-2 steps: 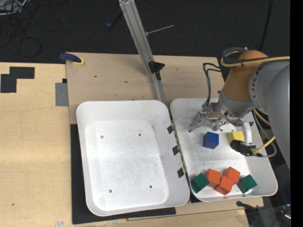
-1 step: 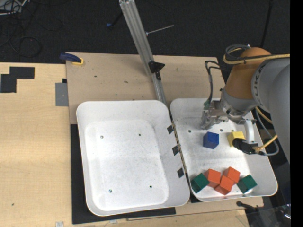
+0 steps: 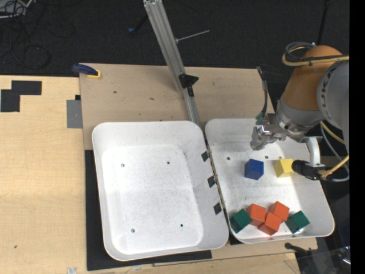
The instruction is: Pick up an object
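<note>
Camera view: the gripper (image 3: 260, 140) hangs over the right bin (image 3: 228, 131), towards that bin's far edge and roughly midway across it. Nothing is seen between its tips, and at this slant and size I cannot tell whether it is spread or pressed together.

The nearest candidates lie on the bin floor just towards the desk's near edge from the gripper. The blue cube (image 3: 254, 169) sits almost directly nearward of the gripper, apart from it, with bare bin floor between. The yellow cube (image 3: 283, 167) sits beside the blue one on the arm's side, with a small gap between the two; it lies nearward and to the right of the gripper. Both are near-cubes, so neither has a long axis to line up with; the blue one stands slightly turned against the bin's edges.

Further off, against the near edge of the right bin, a cluster is packed together: a green block (image 3: 240, 218), three orange blocks (image 3: 268, 217) touching one another, and a second green block (image 3: 297, 221) towards the near right corner. They are well apart from the gripper.

By my judgement the blue cube is the handier target: a short shift towards the desk's near edge, then a descent
</note>
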